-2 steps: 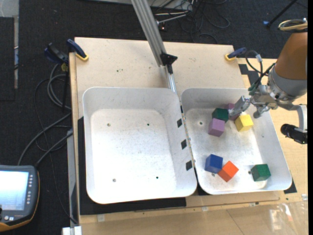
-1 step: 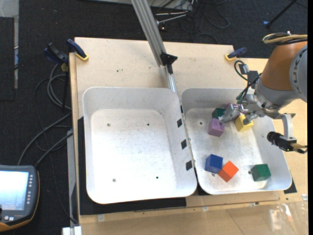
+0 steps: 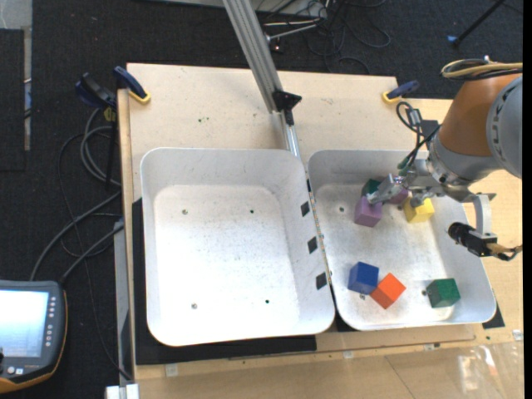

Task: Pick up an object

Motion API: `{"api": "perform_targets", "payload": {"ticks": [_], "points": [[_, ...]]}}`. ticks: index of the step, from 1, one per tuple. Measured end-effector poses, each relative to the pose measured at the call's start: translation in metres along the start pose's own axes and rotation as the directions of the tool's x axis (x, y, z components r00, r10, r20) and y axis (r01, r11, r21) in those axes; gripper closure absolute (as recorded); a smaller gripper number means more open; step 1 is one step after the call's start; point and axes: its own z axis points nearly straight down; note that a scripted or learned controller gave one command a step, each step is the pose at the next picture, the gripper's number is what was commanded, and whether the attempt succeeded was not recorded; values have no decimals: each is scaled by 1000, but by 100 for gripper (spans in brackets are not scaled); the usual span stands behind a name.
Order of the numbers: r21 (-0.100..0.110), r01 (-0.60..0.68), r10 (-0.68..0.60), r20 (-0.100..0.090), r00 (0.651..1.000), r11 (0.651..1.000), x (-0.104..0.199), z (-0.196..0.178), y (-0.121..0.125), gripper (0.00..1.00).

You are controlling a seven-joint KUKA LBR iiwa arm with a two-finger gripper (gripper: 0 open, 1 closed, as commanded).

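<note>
Counter (image 3: 208, 98): you see pale, matt board, lightly speckled.
Bins (image 3: 166, 173): white, smooth plastic with a soft sheen and dark flecks.
Blocks, such as the purple block (image 3: 367, 212) and orange block (image 3: 388, 290): solid colours, matt faces.
Arm shell (image 3: 482, 127): your orange band looks glossy, the grey part smooth.
Slanted rail (image 3: 253, 44): brushed, silvery metal.
Floor (image 3: 66, 23): dark, rough carpet.

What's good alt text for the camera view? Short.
A grey robot arm's gripper reaches from the right into the right bin, low over a purple block and beside a yellow block. Blue, orange and green blocks sit nearer the bin's front edge.
</note>
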Motion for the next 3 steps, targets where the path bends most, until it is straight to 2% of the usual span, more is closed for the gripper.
{"api": "perform_targets", "payload": {"ticks": [1,2,3], "points": [[-3,-1,1,-1,1000,1000,0,-9,1,100],[18,3,-2,-5,1000,1000,9,-67,8,100],[15,2,-2,-4,1000,1000,11,-131,12,100]]}}
